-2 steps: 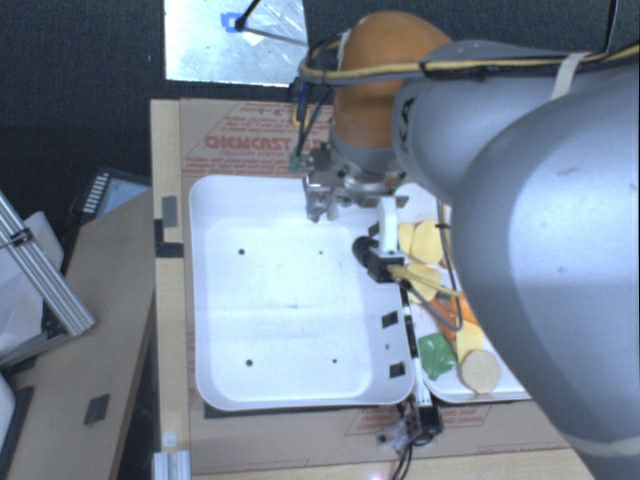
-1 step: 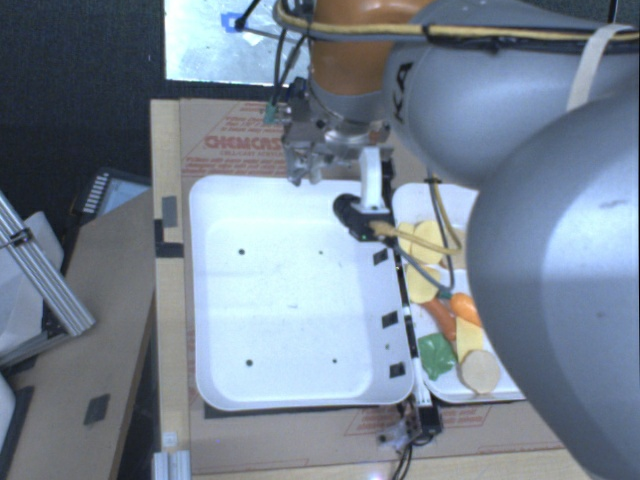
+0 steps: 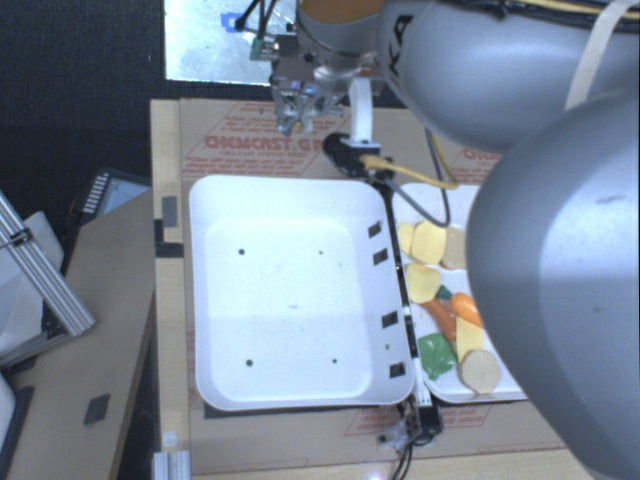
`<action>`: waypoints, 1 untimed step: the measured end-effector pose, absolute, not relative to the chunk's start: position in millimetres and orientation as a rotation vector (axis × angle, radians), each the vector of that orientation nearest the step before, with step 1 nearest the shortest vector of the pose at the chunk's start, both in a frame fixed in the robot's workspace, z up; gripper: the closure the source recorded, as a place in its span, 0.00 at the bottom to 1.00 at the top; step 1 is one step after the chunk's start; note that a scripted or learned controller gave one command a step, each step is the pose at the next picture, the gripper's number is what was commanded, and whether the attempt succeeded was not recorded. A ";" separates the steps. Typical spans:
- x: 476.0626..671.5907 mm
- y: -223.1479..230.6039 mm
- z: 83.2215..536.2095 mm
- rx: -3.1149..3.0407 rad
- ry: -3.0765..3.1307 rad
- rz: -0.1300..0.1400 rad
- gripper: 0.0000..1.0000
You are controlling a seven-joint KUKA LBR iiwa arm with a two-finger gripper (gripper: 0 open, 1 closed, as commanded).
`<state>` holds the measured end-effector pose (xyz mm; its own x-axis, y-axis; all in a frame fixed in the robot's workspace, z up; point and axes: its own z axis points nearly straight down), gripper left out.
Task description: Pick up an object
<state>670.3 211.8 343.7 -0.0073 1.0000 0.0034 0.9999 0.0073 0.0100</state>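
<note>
My gripper [image 3: 297, 111] hangs high above the bench, over the cardboard just beyond the far edge of the left bin [image 3: 215, 268]. Nothing shows between its fingers. The right bin [image 3: 432, 200] holds several toy food pieces along its left side: yellow pieces [image 3: 424, 241], an orange carrot-like piece [image 3: 462, 308], a green piece [image 3: 436, 353] and a tan round piece [image 3: 480, 370]. The big grey arm covers most of the right bin.
Cardboard sheet [image 3: 240, 140] lies under both bins. A black divider strip with clips [image 3: 392, 268] runs between the bins. A metal frame and a tan board [image 3: 60, 308] stand at the left.
</note>
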 end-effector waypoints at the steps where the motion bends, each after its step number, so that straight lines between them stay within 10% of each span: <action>1: 668.3 214.2 493.7 2.207 2.224 0.025 1.00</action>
